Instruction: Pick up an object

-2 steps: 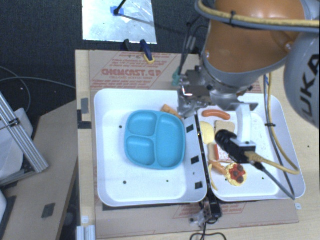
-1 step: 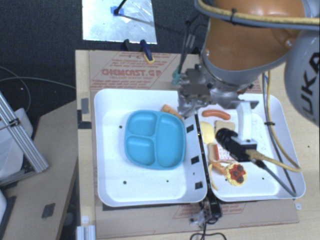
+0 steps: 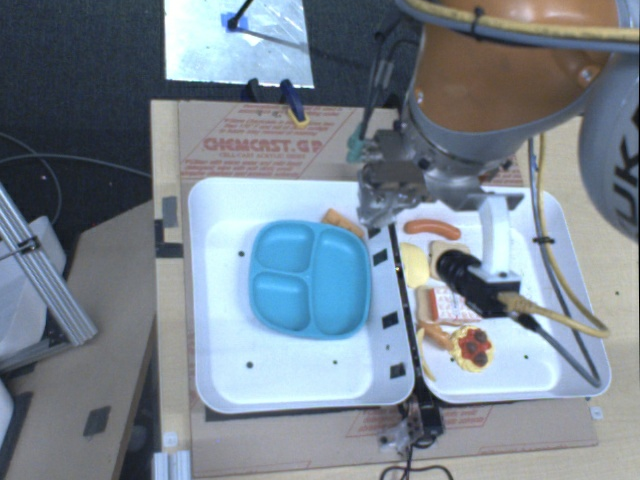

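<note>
Blue divided plate (image 3: 308, 277) in left bin (image 3: 220, 368), hand (image 3: 378, 211) above toy foods (image 3: 455, 318)

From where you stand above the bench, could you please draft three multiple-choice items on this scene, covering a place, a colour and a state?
1. Where does the divided plate lie?
A. In the left bin
B. In the right bin
C. On the cardboard behind the bins

2. What colour is that plate?
A. Red
B. Light blue
C. Green

3. How does the hot dog toy sit?
A. Clamped high above the bins
B. Stacked on the plate
C. Lying in the right bin

Answers:
1. A, since the white floor of the left bin shows all round it.
2. B, its three compartments are all light blue.
3. C, it rests on the bin floor, beside the end effector.
</note>
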You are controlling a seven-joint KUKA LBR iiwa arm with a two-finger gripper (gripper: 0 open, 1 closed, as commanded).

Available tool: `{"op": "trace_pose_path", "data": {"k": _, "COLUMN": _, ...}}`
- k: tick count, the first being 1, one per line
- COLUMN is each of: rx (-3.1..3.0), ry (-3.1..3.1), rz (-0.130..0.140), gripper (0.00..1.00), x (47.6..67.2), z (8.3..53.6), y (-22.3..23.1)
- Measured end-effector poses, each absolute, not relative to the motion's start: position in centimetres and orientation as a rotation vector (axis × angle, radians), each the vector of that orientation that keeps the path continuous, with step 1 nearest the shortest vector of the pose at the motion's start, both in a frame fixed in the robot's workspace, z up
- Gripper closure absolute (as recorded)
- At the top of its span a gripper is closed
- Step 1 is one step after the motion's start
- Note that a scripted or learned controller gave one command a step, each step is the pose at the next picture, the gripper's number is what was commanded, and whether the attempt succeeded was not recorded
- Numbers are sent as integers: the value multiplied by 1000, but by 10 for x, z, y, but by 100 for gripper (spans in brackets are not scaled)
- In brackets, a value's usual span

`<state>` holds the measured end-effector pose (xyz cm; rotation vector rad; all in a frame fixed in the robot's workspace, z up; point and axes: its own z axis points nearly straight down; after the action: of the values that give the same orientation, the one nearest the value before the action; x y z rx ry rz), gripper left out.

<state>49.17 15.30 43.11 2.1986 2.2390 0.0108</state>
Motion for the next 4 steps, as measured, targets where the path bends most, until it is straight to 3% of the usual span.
{"op": "trace_pose_path", "data": {"k": 1, "rx": 2190, "ry": 2246, "rz": 13, "gripper": 100, "x": 492, "z": 442, "y": 153}}
{"op": "trace_pose_path", "data": {"k": 2, "rx": 2191, "ry": 2246, "rz": 12, "gripper": 0, "x": 492, "z": 441, "y": 153}}
{"op": "trace_pose_path", "data": {"k": 3, "rx": 2183, "ry": 2251, "rz": 16, "gripper": 100, "x": 493, "z": 453, "y": 153}}
{"op": "trace_pose_path", "data": {"k": 4, "rx": 2215, "ry": 2234, "rz": -10, "gripper": 100, "x": 485, "z": 367, "y": 217}}
